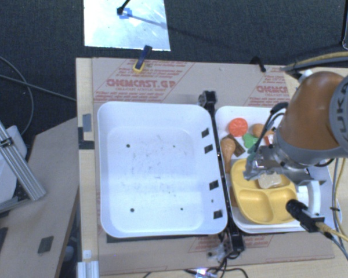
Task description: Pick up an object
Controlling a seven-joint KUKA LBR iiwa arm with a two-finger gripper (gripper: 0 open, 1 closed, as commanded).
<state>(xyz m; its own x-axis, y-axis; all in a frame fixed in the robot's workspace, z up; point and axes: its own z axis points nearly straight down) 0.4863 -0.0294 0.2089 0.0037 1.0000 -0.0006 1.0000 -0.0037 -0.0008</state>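
**Yellow tray crowds the pick zone**

Gripper (261, 168) hangs low over the right bin (235, 113), above the yellow tray (256, 204). Can't tell from this angle whether it's open, closed or holding anything; the wrist hides it. Likeliest target is a pale beige lump (270, 181) sitting on the tray, dull and irregular. Risks: clipping the tray rim and dragging it, or glancing off the lump. Red ball (238, 126) and orange cone (228, 148) lie close behind. Left bin (113, 112) is well apart.
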